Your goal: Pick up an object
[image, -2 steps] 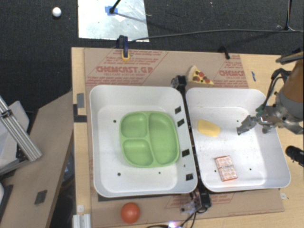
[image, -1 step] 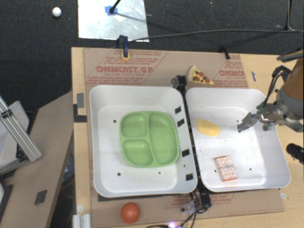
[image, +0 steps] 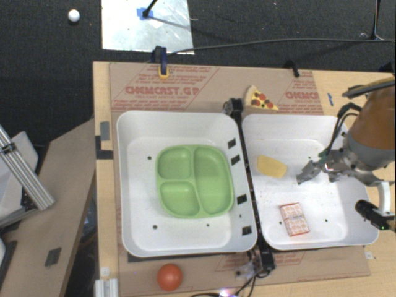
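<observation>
Camera view: the fingers [image: 307,174] hover in the right bin [image: 291,129], grip state impossible to tell. The yellow wedge [image: 271,166] lies just beyond them, the pink box [image: 294,219] nearer below. The wedge looks light, stiff, slick; pinch across its flat sides.

We look down from a single fixed camera set above the bench [image: 204,79], tilted at a slant so the far edge of the bench sits toward the top of the frame and the near edge toward the bottom. We stand far enough back to take in both white bins whole, the left bin [image: 133,184] and the right bin [image: 334,228], along with dark floor beyond the bench. The gripper [image: 317,169] enters from our right, and from its fingers both bins spread out leftward across our view.
</observation>
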Robot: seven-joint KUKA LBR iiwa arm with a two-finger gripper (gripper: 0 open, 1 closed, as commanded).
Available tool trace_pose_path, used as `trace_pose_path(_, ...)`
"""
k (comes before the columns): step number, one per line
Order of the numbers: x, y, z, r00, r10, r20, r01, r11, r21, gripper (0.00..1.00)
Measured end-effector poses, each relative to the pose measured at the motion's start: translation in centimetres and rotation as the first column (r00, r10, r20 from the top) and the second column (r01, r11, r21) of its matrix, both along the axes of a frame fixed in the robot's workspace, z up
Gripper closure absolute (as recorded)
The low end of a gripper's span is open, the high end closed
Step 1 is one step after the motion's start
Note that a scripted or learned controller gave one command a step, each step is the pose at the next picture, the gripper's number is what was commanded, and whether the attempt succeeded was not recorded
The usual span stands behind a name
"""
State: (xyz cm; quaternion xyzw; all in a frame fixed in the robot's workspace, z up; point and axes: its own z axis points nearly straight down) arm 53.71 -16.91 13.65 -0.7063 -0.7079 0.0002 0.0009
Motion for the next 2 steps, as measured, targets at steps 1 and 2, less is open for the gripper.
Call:
trace_pose_path(1, 0.0, 0.1, -5.2, 1.000, -0.001, 0.000, 0.001, 1.000, 0.000, 0.00)
trace_pose_path(2, 0.1, 0.0, -3.9, 1.000, 0.000, 0.003, 0.000, 1.000, -0.001, 1.00)
